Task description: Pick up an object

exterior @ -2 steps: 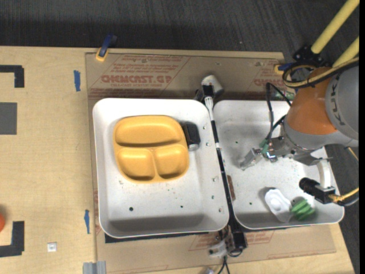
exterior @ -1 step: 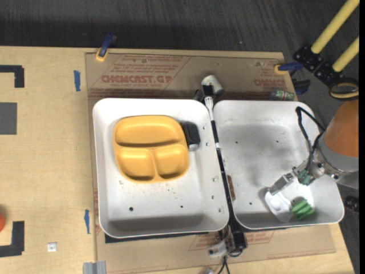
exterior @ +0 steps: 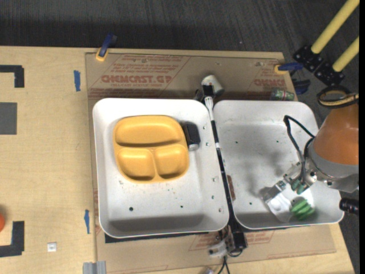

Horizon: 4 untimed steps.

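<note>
A yellow divided tray lies in the left bin, and a small dark object rests against its right edge. In the right bin, a green ridged object and a small white object lie close together near the front right corner. My gripper hangs low over that corner, directly above these two objects and partly covering them. Whether it touches either one is unclear.
The arm's orange band overhangs the right bin's right side, with a black cable looping beside it. A central divider separates the bins. Blue clamps and yellow-handled tools sit at the bench's back.
</note>
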{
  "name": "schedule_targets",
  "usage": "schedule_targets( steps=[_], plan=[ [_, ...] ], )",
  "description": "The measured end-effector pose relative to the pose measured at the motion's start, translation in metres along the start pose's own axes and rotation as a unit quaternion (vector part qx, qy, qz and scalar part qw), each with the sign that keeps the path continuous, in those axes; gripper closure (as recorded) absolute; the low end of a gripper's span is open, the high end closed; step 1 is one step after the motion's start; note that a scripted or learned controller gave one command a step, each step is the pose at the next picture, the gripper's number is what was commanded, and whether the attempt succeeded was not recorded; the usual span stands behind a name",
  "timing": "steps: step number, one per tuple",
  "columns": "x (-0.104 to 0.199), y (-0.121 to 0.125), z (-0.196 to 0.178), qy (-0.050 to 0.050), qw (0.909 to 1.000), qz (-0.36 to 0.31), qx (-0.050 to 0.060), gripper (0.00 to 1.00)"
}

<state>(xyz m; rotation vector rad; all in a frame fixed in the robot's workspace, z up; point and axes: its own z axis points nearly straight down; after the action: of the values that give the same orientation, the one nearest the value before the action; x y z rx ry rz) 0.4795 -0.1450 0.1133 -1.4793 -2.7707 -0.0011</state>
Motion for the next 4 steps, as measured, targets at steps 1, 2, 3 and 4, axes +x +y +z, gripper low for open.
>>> schedule_targets(
  steps=[1,2,3,4],
  plan=[
    [0.03,0.021,-0.006,0.0,0.9969,-0.078,0.0,0.0],
    [-0.017,-0.011,-0.038,-0.002,0.9927,-0.12,-0.001,0.0],
    [-0.01,-0.005,-0.015,0.0,0.951,-0.309,0.0,0.0],
    [0.001,0.036,0.027,-0.001,0.9421,-0.335,-0.001,0.0]
  ],
)
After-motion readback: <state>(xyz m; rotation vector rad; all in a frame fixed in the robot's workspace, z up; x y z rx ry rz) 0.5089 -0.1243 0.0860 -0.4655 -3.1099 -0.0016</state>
